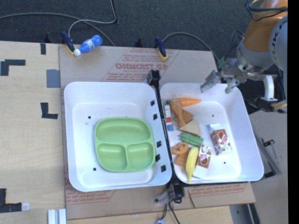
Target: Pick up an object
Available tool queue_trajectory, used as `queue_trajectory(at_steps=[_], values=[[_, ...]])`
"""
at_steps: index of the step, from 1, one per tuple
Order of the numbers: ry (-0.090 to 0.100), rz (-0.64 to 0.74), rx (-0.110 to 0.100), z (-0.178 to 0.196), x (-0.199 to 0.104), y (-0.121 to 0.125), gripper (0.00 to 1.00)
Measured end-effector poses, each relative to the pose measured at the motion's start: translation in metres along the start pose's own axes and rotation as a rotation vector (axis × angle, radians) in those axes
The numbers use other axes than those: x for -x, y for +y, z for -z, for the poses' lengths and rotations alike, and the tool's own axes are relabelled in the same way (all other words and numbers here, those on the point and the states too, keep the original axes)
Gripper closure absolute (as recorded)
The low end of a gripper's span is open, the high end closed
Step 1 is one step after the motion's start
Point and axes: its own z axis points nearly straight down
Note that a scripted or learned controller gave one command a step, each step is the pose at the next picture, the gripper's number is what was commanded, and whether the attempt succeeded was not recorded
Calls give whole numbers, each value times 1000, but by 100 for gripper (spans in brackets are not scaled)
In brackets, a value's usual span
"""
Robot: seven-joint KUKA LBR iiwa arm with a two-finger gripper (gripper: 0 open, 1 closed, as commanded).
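Note:
My gripper (219, 85) hangs over the back right edge of the right bin (243, 120), open, with nothing between its two fingers (209, 82). Below and left of it lies a pile of toy food: an orange carrot (190, 101), a brown bread piece (183, 114), a green pickle (190, 139), a yellow banana (191, 161), a pretzel (179, 149) and a red and white packet (220, 141). A second small packet (203, 156) sits beside the banana. The gripper is apart from all of them.
The left bin (74, 125) holds a green three-part plate (124, 143). A blue bottle (88, 44) and two clamps (161, 49) lie on the cardboard behind the bins. Cables run across the dark floor at the back.

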Motion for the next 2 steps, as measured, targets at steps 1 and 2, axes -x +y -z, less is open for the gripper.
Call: queue_trajectory(at_steps=[1, 2], values=[[-1, -1, -3, -127, -65, -2, 0], [2, 2, -15, -136, -53, 12, 0]])
